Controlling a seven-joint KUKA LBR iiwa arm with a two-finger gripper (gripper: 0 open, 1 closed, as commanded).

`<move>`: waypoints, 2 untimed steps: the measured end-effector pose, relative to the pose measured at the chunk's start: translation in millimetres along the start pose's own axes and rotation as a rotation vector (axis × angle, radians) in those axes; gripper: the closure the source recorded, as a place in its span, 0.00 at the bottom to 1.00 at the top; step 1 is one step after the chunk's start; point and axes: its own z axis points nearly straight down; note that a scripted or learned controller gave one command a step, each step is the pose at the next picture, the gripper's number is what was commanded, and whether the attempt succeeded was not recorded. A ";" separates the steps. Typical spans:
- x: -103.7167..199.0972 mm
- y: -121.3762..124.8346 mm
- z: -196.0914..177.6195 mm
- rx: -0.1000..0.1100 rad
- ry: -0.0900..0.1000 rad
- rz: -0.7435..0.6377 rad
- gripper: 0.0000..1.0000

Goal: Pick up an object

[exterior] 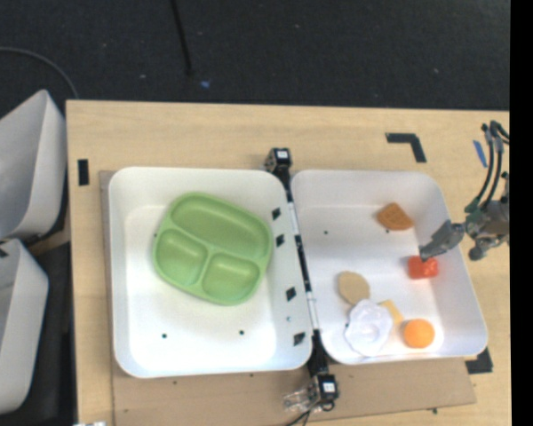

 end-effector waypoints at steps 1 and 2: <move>0.6 2.2 -6.2 -0.012 -0.004 -0.004 0.00; -4.7 10.0 52.0 -0.007 -0.002 -0.002 0.00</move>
